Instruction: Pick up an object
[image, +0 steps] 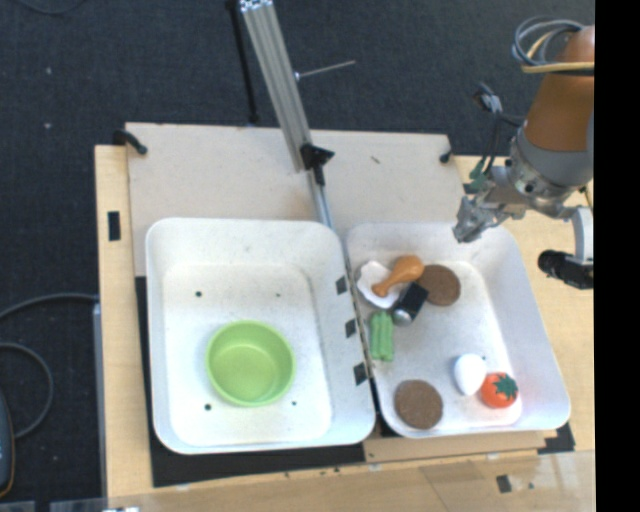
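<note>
One arm (555, 110) angled down-left — hand (470, 228) above right bin's (530, 290) far rim, grip unclear

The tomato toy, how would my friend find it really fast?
Look in the right-hand bin, down at its near right corner. The tomato toy sits there, touching a white egg. It is the only red thing, with a green top.

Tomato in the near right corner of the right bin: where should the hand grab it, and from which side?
Grip the tomato across its round red body, coming straight down from above. It sits close to the bin wall on its right, with the white egg touching its left, so a side approach looks blocked. Closing the fingers along the far-near line is probably safest.
</note>
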